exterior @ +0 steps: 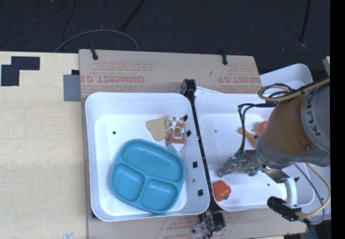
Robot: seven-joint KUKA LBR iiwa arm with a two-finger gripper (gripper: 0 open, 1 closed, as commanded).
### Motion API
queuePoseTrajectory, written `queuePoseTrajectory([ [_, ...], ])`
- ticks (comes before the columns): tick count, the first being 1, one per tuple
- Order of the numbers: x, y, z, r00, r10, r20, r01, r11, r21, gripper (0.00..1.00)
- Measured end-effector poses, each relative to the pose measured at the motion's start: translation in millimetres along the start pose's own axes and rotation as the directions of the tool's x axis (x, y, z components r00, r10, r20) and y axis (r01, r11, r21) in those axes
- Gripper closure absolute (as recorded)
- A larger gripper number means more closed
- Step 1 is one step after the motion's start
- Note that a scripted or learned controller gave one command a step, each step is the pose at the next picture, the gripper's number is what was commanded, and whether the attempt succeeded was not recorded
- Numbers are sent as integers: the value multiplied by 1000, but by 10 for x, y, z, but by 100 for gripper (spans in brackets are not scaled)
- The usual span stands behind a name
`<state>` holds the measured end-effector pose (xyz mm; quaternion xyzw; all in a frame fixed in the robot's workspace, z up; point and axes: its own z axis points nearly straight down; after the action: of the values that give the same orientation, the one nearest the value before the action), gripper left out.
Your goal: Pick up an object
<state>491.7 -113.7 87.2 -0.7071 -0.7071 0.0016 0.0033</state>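
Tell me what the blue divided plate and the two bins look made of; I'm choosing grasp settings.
The blue divided plate looks like moulded plastic, matte to slightly satin: uniform colour, rounded compartment edges, soft highlights. The left bin and right bin seem to be smooth white plastic with rounded rims; thin formed sheet can't be ruled out.

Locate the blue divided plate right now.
The blue divided plate lies in the left bin, toward its near edge, just below the tan piece.
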Motion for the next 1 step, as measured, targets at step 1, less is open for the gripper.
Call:
queuePoseTrajectory([
  [1,-15,1,-122,1000,7,0,-7,1000,-1,100],
])
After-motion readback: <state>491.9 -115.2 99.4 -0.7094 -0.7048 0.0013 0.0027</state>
